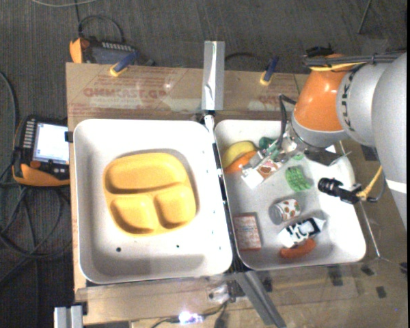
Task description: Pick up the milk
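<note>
Milk carton [302, 229], black-and-white cow-patterned, lies on its side near the front of the right bin [352, 248], just above a sausage [297, 251] and beside a small can [285, 210]. It is probably light, stiff and smooth; grasp across its flat sides. Whether the gripper [281, 145] is spread, I cannot tell.

White bins: two, left [89, 203] and right [342, 251]
Yellow divided tray [150, 191]: one, in the left bin
Black-and-white milk carton [302, 229]: one
Small can [285, 210]: one
Flat reddish packet [247, 230]: one
Green items: two [297, 178], [267, 143]
Yellow fruit [236, 150]: one
Red sausage-like piece [297, 251]: one
</note>
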`<state>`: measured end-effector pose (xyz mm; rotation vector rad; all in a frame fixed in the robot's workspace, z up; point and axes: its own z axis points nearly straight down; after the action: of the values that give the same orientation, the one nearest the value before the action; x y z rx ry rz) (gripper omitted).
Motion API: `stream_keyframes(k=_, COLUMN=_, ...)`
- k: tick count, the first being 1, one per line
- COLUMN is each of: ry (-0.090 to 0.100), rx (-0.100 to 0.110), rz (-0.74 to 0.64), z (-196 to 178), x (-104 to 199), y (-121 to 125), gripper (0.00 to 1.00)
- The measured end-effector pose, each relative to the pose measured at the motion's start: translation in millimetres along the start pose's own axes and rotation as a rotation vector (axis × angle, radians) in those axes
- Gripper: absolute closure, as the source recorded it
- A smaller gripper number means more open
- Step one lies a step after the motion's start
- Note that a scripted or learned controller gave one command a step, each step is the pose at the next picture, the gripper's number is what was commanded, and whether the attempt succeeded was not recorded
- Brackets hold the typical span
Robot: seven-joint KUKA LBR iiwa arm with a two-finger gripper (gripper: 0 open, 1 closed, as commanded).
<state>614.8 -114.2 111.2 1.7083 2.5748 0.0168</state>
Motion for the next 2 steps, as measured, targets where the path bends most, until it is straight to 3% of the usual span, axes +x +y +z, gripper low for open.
stream_keyframes(k=1, ry=0.034, rx=0.027, rz=-0.172, z=25.5, x=-65.3, y=4.9, gripper=0.00)
stream_keyframes(k=2, ry=0.031, rx=0.021, rz=-0.173, z=14.6, x=-65.0, y=7.7, gripper=1.00)
